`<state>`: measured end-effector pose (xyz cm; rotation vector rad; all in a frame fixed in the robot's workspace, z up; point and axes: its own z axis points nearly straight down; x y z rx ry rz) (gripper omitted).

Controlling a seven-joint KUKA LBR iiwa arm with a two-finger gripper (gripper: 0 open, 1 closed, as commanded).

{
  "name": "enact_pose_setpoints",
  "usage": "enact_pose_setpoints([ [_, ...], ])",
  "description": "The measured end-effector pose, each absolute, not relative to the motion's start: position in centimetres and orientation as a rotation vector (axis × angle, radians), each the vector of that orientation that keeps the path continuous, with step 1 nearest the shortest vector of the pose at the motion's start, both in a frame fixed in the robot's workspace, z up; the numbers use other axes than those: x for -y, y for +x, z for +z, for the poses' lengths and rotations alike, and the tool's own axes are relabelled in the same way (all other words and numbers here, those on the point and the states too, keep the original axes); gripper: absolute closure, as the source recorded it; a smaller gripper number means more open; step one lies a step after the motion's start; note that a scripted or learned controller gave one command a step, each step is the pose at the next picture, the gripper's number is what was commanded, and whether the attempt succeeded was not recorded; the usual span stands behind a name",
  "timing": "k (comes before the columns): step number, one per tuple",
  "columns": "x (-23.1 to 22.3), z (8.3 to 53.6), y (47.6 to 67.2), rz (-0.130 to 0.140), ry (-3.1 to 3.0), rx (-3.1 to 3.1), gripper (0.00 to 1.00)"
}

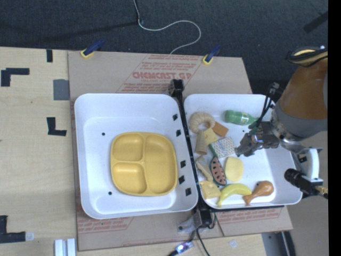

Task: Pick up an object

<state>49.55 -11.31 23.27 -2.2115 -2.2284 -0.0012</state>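
Your tabletop (32, 143) comes first: pale wood with black tape marks at its left. On it lies a cardboard sheet (154, 73) printed in red; you can make out "CHEMCAST GP" upside-down near its far edge, the finer lines being too small to read. Two clamps, yellow and blue, pin its far corners.

Next, the left bin (90, 111), white and shallow, which carries a yellow divided plate (144, 163) with three compartments, lying flat at its middle.

The right bin (282, 196) touches it along the centre seam. You will find its objects crowded toward the left half: a ring-shaped pastry (201, 121), a green bottle (237, 117) lying on its side, an orange wedge (220, 129), a watermelon slice (217, 170), a pale yellow piece (234, 168), a banana (233, 191) and a drumstick (259, 190) along the near wall.

The arm (303, 100) enters from the right. Its gripper (251, 144) hangs low over the right bin's middle, just right of the heap. You cannot tell how wide the jaws stand, nor see anything between them.
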Motion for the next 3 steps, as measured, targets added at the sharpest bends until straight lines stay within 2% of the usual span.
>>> enact_pose_setpoints([
  [1, 6.5, 21.9, 52.0, 0.002, -2.213, 2.227, 1.0],
  [3, -4.3, 23.4, 55.9, -0.002, -2.212, 2.229, 1.0],
])
